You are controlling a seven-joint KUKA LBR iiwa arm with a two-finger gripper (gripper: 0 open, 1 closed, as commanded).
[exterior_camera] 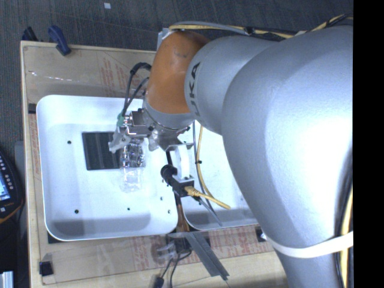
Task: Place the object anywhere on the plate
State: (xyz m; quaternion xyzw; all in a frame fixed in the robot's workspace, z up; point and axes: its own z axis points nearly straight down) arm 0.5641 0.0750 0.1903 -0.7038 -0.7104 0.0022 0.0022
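So the gripper (132, 156) is down over the left bin (43, 161), hanging off the wrist right under the orange band (174, 71). Honestly can't tell if it's wide or narrow from this angle, the whole end is a shiny jumble from above.

Right at its tip, on the side nearer the camera, there's a pale see-through blob (131, 181) on the bin floor. It looks like the object, but it's blurry, and I can't say whether the gripper has hold of it or is just sitting over it.

Just left of the gripper is the dark rectangular plate (98, 150), lying flat on the bin floor. The gripper's body overlaps its right edge in the view. The blob sits off the plate's lower right corner, not on it as far as I can see.

Going outward: a yellow cable (210, 199) and a black fitting (170, 176) hang around the seam between the two bins. The right bin (207, 224) is mostly covered by the big grey arm (282, 131). Both bins sit on a wooden table (84, 68) with a blue clamp (59, 41) at its far left corner.
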